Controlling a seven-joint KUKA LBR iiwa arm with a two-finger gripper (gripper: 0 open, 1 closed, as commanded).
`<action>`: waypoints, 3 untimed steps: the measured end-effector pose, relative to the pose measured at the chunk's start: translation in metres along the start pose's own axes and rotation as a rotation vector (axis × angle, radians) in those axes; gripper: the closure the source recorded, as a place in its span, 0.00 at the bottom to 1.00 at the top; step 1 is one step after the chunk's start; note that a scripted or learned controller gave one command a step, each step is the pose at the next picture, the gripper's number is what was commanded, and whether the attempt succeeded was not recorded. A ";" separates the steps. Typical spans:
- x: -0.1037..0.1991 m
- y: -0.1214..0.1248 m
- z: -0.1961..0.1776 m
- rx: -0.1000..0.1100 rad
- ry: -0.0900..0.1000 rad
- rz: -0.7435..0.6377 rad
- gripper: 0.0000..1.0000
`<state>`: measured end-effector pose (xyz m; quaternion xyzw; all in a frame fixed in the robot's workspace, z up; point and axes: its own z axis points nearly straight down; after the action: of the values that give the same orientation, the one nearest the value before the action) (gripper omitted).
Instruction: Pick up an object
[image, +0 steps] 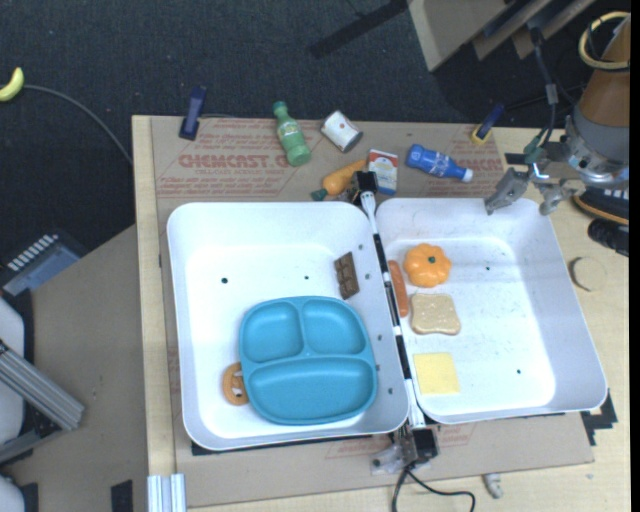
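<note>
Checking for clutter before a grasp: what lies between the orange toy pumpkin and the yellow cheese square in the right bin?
In the camera view, one tan toast slice lies between the orange toy pumpkin and yellow cheese square.

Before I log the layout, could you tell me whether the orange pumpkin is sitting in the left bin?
No, the pumpkin lies in the right bin, above the slice of bread.

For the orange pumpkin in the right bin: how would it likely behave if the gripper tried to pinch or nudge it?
The pumpkin looks round and smooth-skinned, so it may roll or slip from a pinch. It appears to be a small toy, probably light. It lies close to the bread slice, so a nudge could shove that too.
</note>
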<state>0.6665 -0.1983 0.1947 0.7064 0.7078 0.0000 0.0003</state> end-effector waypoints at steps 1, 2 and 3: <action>0.040 -0.063 0.069 0.004 0.002 0.002 0.00; 0.101 -0.082 0.110 0.001 0.001 0.001 0.00; 0.100 0.001 0.110 -0.001 0.000 0.001 0.00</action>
<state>0.6669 -0.0985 0.0852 0.7067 0.7075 0.0004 0.0009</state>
